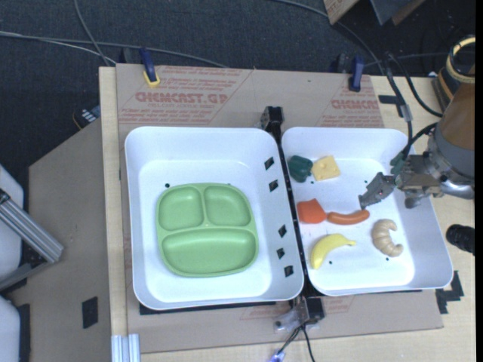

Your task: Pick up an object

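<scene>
Over the right bin (355, 138) hung the gripper (375, 192), reaching in from the right on the grey arm (453, 145) with its orange band. Its dark fingers pointed down and to the left, and from where I stood I could not tell whether they were parted or closed; nothing sat between them that I could make out. Just below the fingertips lay a red sausage (348, 217), and touching its left end was an orange block (309, 211). Nearer the front of the bin rested a yellow banana (329, 246), with a pale croissant (386, 236) off to its right, below the gripper. Toward the back of that bin, a green pepper (300, 167) sat just beside a yellow cheese wedge (326, 168). All six pieces lay on the bin floor, none lifted. The left bin (143, 157) held a green divided plate (207, 228), lying flat near its middle. Both bins stood side by side on a cardboard sheet (226, 89) clamped at the far edge.
</scene>
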Available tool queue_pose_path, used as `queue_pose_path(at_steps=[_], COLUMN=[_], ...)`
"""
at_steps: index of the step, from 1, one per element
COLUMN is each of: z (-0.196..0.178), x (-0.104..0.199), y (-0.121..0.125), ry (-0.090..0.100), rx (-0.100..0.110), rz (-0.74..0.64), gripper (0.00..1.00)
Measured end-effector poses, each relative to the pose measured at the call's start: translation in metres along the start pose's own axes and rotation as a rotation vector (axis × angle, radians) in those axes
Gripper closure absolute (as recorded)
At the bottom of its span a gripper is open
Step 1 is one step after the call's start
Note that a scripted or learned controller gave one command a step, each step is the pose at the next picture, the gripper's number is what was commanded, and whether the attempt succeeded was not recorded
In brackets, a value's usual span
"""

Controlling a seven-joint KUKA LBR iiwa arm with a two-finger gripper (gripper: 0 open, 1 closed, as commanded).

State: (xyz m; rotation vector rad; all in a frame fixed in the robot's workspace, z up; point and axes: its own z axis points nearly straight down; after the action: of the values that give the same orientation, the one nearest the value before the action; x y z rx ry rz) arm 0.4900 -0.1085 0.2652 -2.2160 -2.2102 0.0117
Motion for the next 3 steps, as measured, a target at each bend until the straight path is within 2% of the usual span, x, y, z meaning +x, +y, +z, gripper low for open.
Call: queue_pose_path(at_steps=[1,2,3], z=[-0.006,0.036,0.099], x=[0.0,0.003,0.004], y=[0.002,0.002,0.002], ry=[-0.002,-0.001,0.0], rx=[-0.013,-0.007,-0.007], rz=[-0.003,-0.002,-0.002], gripper=[0.0,0.0,0.0])
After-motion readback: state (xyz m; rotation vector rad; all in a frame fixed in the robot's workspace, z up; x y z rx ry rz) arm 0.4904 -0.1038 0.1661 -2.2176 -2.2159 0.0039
